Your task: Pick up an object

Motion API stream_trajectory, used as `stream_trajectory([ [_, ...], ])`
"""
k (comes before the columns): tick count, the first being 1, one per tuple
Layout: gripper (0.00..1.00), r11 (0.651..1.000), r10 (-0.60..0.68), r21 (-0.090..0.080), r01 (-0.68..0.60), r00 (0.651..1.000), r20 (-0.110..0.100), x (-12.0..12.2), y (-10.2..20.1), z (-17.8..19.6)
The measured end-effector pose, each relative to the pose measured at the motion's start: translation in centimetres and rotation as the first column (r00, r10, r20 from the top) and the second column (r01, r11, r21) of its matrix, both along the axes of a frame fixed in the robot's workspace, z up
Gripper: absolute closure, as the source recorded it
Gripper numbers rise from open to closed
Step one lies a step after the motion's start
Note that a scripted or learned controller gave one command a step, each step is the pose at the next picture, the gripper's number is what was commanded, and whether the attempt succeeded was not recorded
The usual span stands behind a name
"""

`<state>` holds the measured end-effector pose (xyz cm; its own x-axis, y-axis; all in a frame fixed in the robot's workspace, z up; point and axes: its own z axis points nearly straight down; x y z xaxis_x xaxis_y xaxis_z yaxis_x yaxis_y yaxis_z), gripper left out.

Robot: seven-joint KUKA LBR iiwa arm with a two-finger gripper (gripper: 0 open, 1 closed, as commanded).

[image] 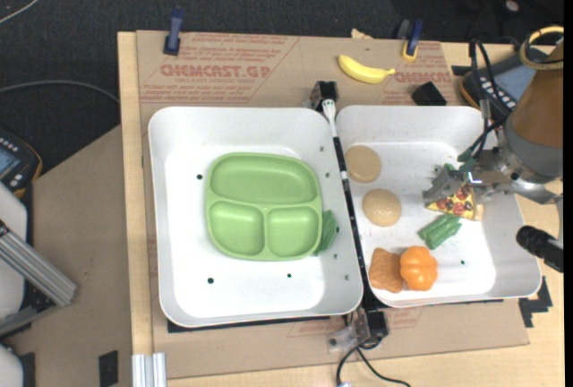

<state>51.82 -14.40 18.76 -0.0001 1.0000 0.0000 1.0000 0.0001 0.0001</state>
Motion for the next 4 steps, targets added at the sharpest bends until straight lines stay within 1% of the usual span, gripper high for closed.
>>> stream_trajectory([
  [1,0.00,1.000,-0.005,-0.007,0.005,1.000,0.013,-3.9,-4.6,12.2],
  [2,1.00,1.000,0.000,-0.003,0.000,1.000,0.005,-3.8,-4.2,12.6],
  [3,1.00,1.000,0.001,0.005,-0.001,1.000,-0.012,-1.5,-3.9,-3.5],
  [4,1.00,1.000,0.009,0.004,-0.009,1.000,-0.002,-2.5,6.0,-0.2],
])
